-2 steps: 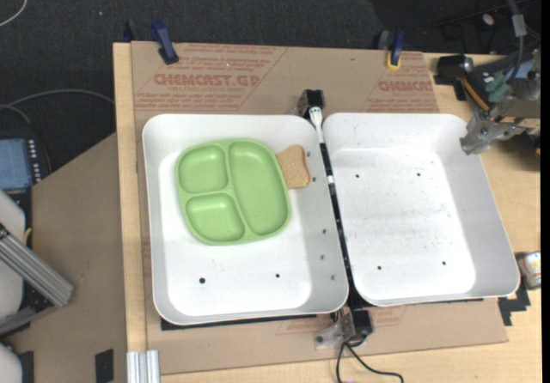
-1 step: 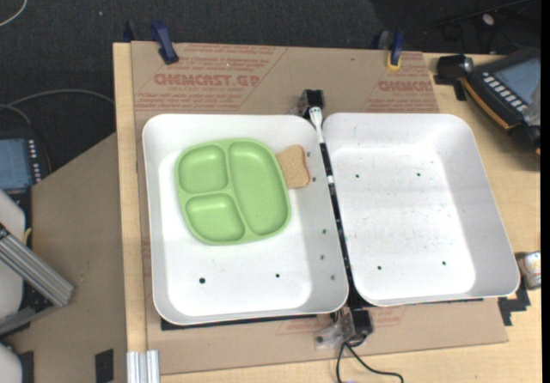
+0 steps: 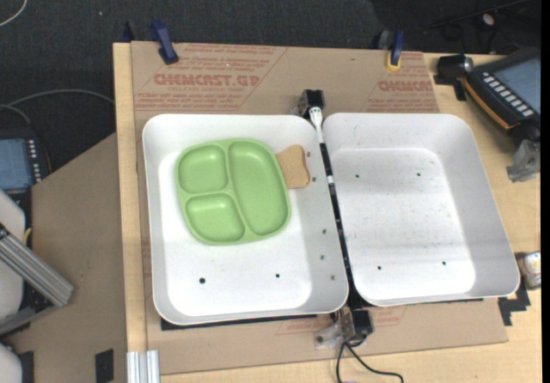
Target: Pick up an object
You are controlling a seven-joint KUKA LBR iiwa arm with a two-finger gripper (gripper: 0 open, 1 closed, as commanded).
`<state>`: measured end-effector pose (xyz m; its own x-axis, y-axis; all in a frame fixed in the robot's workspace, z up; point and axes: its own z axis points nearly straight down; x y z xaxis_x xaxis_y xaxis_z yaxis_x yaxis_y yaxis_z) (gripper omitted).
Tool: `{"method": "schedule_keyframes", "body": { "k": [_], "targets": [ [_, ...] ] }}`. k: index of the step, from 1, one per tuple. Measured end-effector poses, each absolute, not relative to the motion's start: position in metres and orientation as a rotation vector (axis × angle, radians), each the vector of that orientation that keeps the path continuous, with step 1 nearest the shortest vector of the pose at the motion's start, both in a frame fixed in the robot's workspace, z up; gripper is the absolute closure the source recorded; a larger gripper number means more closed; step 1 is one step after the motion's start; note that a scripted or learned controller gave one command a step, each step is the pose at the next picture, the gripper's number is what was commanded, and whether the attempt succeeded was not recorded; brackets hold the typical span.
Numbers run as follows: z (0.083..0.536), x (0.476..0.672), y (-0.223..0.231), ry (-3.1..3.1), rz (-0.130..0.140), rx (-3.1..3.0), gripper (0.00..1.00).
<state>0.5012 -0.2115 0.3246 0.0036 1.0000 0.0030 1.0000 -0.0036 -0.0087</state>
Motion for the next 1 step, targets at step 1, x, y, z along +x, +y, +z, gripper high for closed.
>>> {"method": "schedule_keyframes", "body": {
  "k": [1],
  "targets": [
    [0.4891,0.5440,-0.2120,-2.241,-0.014,-2.233,1.00]
  ]
}}
